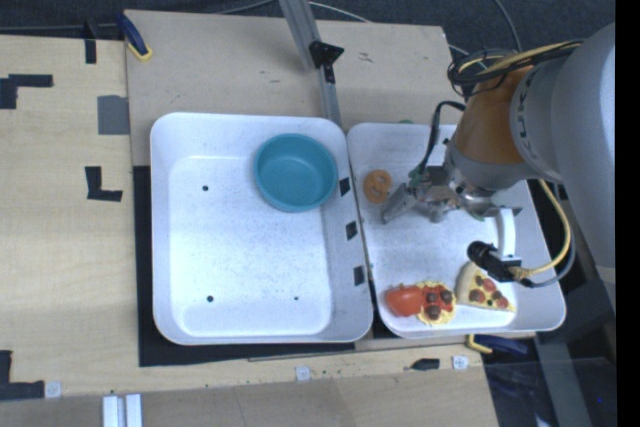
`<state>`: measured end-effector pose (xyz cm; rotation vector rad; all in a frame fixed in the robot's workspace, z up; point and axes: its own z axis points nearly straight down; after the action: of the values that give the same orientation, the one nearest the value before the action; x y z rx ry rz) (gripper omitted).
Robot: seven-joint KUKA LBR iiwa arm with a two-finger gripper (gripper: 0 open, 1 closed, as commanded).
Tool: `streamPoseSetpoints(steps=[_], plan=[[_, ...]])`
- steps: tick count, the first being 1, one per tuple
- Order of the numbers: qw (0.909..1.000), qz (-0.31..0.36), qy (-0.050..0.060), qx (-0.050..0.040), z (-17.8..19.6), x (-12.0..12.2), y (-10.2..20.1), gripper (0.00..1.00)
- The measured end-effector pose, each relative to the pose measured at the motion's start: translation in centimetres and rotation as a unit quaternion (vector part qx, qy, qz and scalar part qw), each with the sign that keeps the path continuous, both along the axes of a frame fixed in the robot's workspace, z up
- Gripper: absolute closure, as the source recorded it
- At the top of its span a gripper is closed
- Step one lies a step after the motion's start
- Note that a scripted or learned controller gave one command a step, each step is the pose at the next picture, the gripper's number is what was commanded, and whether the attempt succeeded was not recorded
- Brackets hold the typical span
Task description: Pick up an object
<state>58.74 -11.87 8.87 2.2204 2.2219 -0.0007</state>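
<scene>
My gripper (398, 202) hangs low over the right bin (400, 147), near its middle-left, with its fingers spread and nothing between them. A small orange round piece (377, 184) lies just left of and slightly behind the fingertips, apart from them. At the right bin's front lie a red tomato-like piece (404, 299), a yellow piece with dark dots (436, 303) and a pizza slice (485, 291). A blue bowl (295, 171) sits in the back right of the left bin (200, 245).
The arm's grey body with its orange band (490, 125) covers the right bin's back right part. A slanted metal pole (300, 10) crosses above the bins' back edge. Cables loop over the bench behind the right bin.
</scene>
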Motion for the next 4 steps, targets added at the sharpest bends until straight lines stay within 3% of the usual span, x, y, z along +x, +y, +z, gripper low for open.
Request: streamPoseSetpoints(steps=[1, 2, 4], plan=[[1.0000, 0.000, -0.001, -0.0005, 1.2, 0.1, -0.1, 1.00], [1.0000, 0.000, -0.002, 0.0000, 7.4, 0.1, 0.1, 1.00], [1.0000, 0.000, -0.001, 0.0000, 16.3, 0.6, -0.8, 1.00]])
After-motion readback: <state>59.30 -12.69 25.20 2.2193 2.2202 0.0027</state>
